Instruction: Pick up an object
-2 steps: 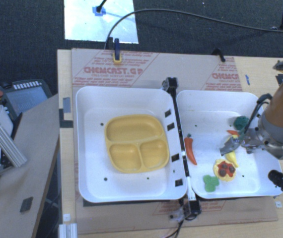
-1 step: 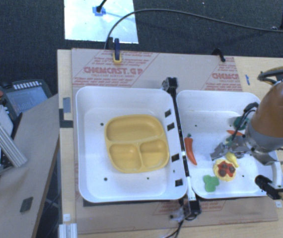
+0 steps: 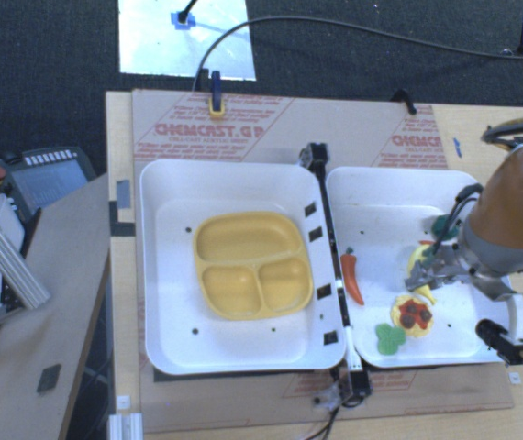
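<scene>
At the near edge of the right bin (image 3: 372, 195) sit a small green piece (image 3: 389, 338) and, touching it on its right, a round yellow toy with a red and dark top (image 3: 413, 313). A little farther in, by the divider between the bins, a red-orange chilli pepper (image 3: 350, 277) lies lengthwise, its green stem pointing away from me.

The arm (image 3: 517, 211) comes in from the right, its orange band bulging over the bin's right side, and the gripper (image 3: 432, 274) hangs low over the bin floor, just beyond the round yellow toy. Something yellow (image 3: 417, 260) shows right at the gripper's tip, and a green bit (image 3: 439, 224) peeks out just past it (both are half hidden by the wrist, so I cannot name them). Whether the claw is clenched, released or grasping anything I cannot tell from here. The round yellow toy is just beside the claw on its near side; the chilli pepper is well to the claw's left; the small green piece is near, down and to the left.

In the left bin (image 3: 165, 246) a yellow three-compartment tray (image 3: 250, 264) lies flat near the middle. Beyond both bins stretches a board with red printing (image 3: 243, 122), and farthest off a pale square sheet (image 3: 183, 26) rests on the dark floor.
</scene>
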Controlling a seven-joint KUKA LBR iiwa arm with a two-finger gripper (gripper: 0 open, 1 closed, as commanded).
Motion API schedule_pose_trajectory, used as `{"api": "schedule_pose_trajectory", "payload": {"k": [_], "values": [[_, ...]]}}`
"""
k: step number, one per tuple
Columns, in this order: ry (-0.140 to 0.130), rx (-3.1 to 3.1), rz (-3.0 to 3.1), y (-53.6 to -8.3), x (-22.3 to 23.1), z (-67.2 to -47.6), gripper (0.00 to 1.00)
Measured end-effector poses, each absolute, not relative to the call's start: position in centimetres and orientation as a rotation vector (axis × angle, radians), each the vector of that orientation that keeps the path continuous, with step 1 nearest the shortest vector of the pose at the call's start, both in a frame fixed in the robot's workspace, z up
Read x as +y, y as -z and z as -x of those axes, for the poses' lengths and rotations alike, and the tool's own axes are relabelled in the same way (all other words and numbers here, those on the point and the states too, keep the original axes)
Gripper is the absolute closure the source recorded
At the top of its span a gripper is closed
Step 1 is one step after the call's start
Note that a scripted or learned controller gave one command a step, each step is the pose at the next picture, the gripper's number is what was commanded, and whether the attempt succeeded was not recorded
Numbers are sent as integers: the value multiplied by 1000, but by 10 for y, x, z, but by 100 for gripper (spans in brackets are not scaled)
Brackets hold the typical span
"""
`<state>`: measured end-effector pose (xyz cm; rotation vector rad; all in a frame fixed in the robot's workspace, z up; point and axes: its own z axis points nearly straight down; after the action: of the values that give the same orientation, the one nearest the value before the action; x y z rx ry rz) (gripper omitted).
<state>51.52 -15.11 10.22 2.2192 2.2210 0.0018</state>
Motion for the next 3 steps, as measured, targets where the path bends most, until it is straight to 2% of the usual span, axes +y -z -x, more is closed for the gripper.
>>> {"api": "schedule_pose_trajectory", "payload": {"k": [3], "values": [[-7,2221,-2210,-276,-150,-515,100]]}}
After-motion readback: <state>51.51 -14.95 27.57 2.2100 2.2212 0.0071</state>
